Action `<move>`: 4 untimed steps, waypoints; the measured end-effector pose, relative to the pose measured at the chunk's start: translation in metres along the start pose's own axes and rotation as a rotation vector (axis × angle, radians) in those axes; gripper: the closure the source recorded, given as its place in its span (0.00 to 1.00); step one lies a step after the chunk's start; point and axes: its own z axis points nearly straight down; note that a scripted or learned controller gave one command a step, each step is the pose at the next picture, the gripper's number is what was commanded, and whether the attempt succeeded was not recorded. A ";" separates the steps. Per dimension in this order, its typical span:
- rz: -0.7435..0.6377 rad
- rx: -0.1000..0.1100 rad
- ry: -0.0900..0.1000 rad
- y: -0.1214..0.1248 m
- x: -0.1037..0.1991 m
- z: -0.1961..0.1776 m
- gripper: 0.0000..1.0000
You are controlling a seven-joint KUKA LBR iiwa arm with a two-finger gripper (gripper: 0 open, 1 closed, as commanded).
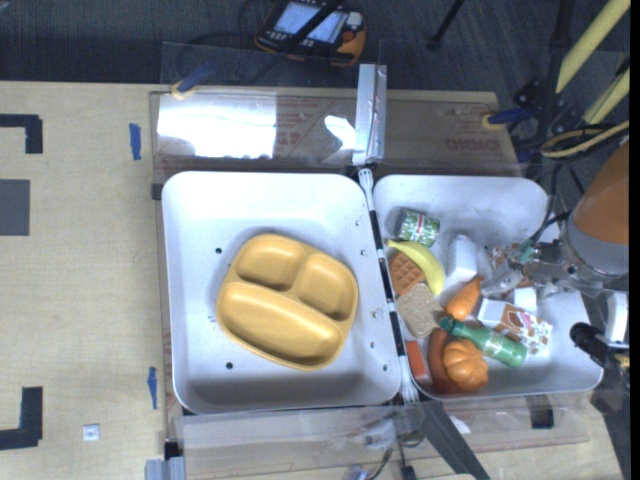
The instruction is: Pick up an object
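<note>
The gripper hangs low over the right bin, toward that bin's three o'clock side. Whether it is spread or closed we cannot tell, because wires and glare clutter that spot; we see nothing clearly held in it.

Working outward, a small printed carton lies just beside the gripper at its six o'clock, and a white box sits near it at nine o'clock. An orange carrot and a green bottle lie at about eight o'clock, the bottle resting against a brown bread roll. Farther toward nine o'clock we find a banana, a slice of bread and, at ten o'clock, a green can. The left bin bears a yellow divided tray, well apart from the arm.

We judge the step in hand to be the descent onto a target. Any item counts, so we favour the nearest one with free sides: the printed carton or the carrot. To do it well, we should come straight down with the gripper set across the item's narrow width, centre on it before closing, and avoid the tangle where bottle and roll touch. The carton lies flat and may slip under the tips; the carrot's taper may squirt sideways, so we should grip near its thick middle.
</note>
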 end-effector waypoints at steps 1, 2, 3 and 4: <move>-0.069 0.001 -0.013 0.028 0.011 -0.041 0.00; 0.009 0.005 0.003 0.040 0.006 0.006 0.00; 0.011 -0.003 -0.007 0.041 0.002 -0.006 1.00; 0.052 0.004 -0.013 0.070 0.039 -0.109 1.00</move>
